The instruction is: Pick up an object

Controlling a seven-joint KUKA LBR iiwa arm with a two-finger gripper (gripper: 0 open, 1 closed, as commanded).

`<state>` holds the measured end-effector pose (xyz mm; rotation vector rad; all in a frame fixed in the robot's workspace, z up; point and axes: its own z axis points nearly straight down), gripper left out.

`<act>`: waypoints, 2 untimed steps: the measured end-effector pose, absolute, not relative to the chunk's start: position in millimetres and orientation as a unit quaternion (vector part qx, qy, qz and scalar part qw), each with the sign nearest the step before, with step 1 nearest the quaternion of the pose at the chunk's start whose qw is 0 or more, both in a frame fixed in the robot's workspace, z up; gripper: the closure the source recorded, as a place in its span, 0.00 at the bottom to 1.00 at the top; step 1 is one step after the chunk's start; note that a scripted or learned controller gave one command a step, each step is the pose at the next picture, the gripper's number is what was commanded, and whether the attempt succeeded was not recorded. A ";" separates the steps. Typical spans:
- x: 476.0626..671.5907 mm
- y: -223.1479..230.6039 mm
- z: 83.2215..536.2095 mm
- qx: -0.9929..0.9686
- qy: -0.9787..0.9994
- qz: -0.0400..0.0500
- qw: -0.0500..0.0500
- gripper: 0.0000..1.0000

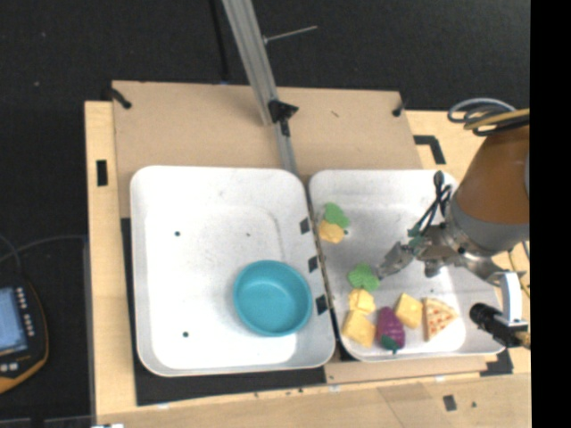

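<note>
Over the right bin [375,184], the gripper [393,259] is seen low and angled toward the view's left, with the arm [495,194] coming in from the right edge. Whether the fingers are apart or together cannot be told; they read as one dark blurred shape. Nothing is seen held between them.

Nearest candidate: green toy [362,277], lying just beside the fingertips, down and to the view's left. No clear long axis is made out on it; it looks lumpy. Whether it is being touched cannot be judged.

Further pieces are clustered below along the bin's near wall: yellow block [359,321], purple piece [390,326], pizza slice [437,316]. A short shift down-left is likely all that is needed.
</note>
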<state>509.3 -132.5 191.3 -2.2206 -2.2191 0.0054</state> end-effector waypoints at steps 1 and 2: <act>509.2 -135.9 148.8 -0.707 -0.707 0.001 0.001 0.00; 512.1 -136.7 104.0 -0.707 -0.707 -0.003 -0.002 0.00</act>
